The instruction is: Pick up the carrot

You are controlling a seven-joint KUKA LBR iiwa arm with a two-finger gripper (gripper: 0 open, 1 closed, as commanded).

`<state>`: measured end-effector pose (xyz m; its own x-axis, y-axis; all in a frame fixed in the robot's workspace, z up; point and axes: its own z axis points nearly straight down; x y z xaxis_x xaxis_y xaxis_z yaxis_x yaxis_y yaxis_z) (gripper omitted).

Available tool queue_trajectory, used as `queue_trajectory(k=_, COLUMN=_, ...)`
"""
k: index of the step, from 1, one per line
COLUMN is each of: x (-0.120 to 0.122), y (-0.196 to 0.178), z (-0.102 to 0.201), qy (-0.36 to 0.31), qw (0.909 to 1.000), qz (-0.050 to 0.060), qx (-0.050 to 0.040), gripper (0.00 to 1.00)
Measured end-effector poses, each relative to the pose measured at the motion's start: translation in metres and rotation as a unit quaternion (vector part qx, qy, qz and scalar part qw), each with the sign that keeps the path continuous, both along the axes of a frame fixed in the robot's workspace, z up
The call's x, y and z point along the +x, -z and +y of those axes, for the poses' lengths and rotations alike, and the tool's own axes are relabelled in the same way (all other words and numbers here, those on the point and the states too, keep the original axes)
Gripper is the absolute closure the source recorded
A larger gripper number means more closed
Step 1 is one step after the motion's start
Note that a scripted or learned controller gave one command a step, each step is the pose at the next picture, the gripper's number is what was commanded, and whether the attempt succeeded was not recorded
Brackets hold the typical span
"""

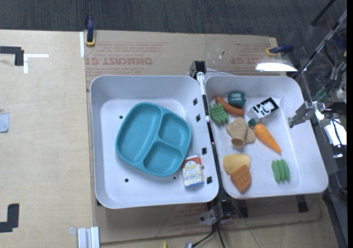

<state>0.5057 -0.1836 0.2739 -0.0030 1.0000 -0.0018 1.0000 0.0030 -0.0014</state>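
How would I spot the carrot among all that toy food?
Look in the right-hand bin. Near its middle, right of the tan bread piece, lies the carrot: a plain orange cone with a small green top, pointing down-right. The green pea pod lies below it.

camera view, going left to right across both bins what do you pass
teal divided plate → small carton → green leafy piece → yellow wedge → carrot → green pea pods

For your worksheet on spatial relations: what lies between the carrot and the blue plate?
In the camera view, between the carrot and the blue plate lie a bread slice and the bins' adjoining walls.
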Motion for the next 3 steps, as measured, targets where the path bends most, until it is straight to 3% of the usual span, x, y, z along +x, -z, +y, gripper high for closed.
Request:
queue_trajectory(k=1, x=0.028, y=0.119, z=0.028, qy=-0.004, qw=1.0, qz=0.001, qx=0.0008, gripper=0.0)
queue_trajectory(k=2, x=0.058, y=0.181, z=0.034, qy=-0.023, qw=0.9997, qz=-0.002, qx=0.0001, gripper=0.0)
queue_trajectory(k=3, x=0.058, y=0.171, z=0.034, qy=-0.022, qw=0.9998, qz=-0.001, qx=0.0005, gripper=1.0)
